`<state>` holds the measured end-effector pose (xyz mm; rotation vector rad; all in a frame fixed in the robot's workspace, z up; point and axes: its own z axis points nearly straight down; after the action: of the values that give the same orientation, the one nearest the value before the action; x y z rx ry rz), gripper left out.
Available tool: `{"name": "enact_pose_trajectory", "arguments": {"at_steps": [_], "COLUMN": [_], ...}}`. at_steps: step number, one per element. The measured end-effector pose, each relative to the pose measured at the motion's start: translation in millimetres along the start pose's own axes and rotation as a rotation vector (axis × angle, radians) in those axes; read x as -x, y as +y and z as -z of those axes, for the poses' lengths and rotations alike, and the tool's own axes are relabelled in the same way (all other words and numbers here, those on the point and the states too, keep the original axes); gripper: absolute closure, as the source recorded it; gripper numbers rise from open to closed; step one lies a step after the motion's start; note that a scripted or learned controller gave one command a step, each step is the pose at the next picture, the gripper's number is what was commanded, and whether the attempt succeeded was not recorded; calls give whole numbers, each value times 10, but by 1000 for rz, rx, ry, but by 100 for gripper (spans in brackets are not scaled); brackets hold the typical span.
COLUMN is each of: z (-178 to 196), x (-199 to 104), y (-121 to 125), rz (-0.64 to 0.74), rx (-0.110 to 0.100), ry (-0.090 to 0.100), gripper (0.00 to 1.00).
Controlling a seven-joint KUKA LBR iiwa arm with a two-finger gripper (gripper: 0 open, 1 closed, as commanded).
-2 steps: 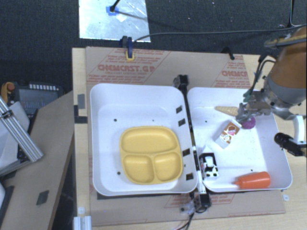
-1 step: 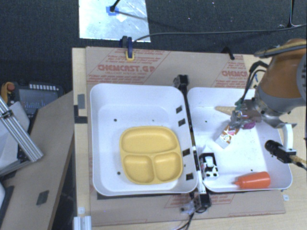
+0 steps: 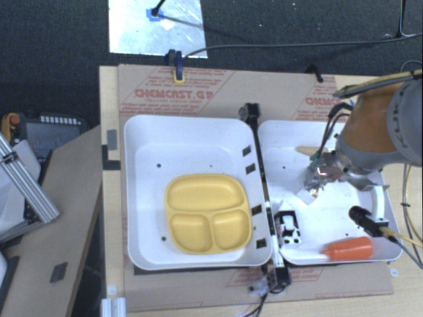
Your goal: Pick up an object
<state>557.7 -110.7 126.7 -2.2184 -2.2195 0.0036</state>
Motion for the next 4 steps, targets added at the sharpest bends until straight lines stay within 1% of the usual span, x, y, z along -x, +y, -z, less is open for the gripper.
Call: {"name": "enact_pose_trajectory", "arguments": {"at_steps": [1,2,3,4], "z": [143,602,932,861], "x": [8,-46,-45,-636], "y": [19,-7,8,-69], "rz": [-1,4,4,9], "rx": [7,10,10,6], "ry": [-2,-2,-2,1], "gripper": [100,100,100,100]}}
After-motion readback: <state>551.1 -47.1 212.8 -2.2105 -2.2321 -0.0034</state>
